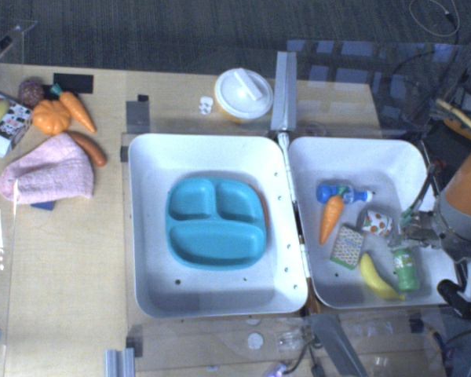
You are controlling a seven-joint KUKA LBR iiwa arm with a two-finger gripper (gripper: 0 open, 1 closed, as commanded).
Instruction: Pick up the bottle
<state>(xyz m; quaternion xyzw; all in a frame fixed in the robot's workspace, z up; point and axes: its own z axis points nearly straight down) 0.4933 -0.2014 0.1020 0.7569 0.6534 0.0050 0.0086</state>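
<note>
A small green bottle [406, 270] lies near the front right corner of the right bin [392, 151]. A blue bottle [341, 192] with a white cap lies on its side in the middle of the same bin. My gripper [412, 232] hangs low over the bin's right side, just behind the green bottle and next to a small patterned can [377, 224]. The grey arm with its orange band [463, 191] comes in from the right edge.
The right bin also holds a carrot [330, 218], a patterned sponge [347, 247] and a banana [377, 278]. A blue divided plate [217, 220] sits in the left bin. On the bench are a white lidded bowl [244, 93], a pink cloth [47, 171] and toy vegetables [63, 115].
</note>
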